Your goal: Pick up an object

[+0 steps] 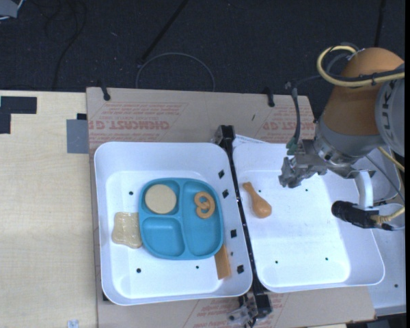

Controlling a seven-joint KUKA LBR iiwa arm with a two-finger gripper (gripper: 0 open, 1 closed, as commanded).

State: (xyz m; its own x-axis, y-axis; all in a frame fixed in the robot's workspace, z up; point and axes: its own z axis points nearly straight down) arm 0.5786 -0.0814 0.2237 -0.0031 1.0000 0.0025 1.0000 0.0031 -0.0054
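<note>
In the left white bin (pixel 116 176) sits a blue plastic tray (pixel 184 241) with a pretzel (pixel 204 204), and in the right white bin (pixel 314 265) the small orange drumstick toy (pixel 257 201) lies at nine o'clock from the grey gripper (pixel 292 175), so it should slide over and drop straight down; whether it is wide or narrow, I cannot tell.

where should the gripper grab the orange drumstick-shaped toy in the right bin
Probably across the narrow handle end of the orange drumstick-shaped toy, coming straight down from above. It lies flat on the floor of the right white bin, slim end toward upper left, bulb toward lower right. The neck is thinner than the rounded bulb, with free floor either side.
</note>
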